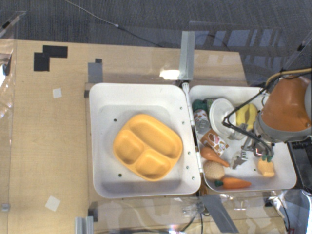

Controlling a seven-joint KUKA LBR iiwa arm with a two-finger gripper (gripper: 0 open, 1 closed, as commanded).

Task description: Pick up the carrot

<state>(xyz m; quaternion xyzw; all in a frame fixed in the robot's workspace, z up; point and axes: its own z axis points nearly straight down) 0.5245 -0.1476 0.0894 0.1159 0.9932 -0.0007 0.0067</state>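
Camera view: carrot (236, 183) lies at front of right bin (285, 182), just beside a round bun (213, 170). End effector (240, 161) hovers above w/ nothing between fingers; open/shut can't be told. Pick not yet done.

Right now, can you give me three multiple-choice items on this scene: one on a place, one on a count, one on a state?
1. Where does the yellow divided plate lie?
A. left bin
B. right bin
C. on the bench

2. How many compartments does that plate have?
A. two
B. three
C. five

3. How does the carrot lie?
A. flat on the floor of the right bin
B. standing upright
C. on the plate

Answers:
1 A, it sits mid left bin.
2 B, ridges split it in three.
3 A, it lies along the near wall.
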